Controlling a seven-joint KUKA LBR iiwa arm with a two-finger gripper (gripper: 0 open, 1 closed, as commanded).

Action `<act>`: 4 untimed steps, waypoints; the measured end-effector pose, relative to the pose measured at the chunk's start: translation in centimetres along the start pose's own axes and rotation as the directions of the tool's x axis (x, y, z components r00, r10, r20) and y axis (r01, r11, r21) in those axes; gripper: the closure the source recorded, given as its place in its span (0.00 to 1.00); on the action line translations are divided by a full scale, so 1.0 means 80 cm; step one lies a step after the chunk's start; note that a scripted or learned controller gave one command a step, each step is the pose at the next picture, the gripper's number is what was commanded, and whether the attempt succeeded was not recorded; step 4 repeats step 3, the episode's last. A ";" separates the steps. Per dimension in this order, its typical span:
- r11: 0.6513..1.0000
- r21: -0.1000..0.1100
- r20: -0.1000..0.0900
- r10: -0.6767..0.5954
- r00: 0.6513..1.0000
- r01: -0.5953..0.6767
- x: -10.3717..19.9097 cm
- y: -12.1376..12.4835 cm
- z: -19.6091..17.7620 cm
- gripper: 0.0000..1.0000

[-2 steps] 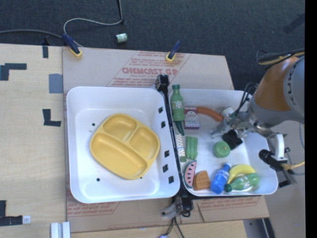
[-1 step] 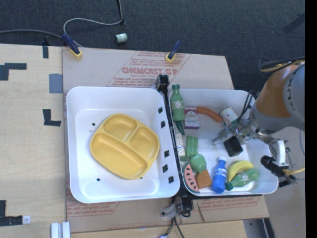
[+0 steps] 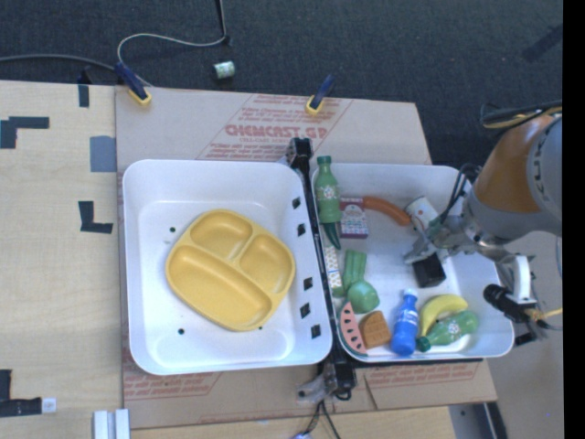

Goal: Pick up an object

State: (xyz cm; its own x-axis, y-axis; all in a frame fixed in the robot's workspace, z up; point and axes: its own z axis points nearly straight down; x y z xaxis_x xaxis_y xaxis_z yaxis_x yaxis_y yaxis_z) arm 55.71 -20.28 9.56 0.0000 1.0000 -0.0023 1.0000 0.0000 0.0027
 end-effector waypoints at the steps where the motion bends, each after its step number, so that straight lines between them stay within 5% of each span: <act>1: 1.000 0.002 -0.002 -0.001 1.000 0.001 0.054 -0.091 -0.142 1.00; 3: 1.000 0.003 -0.003 -0.002 1.000 0.002 0.166 -0.090 -0.214 1.00; 4: 1.000 0.003 -0.003 -0.002 1.000 0.002 0.166 -0.090 -0.214 1.00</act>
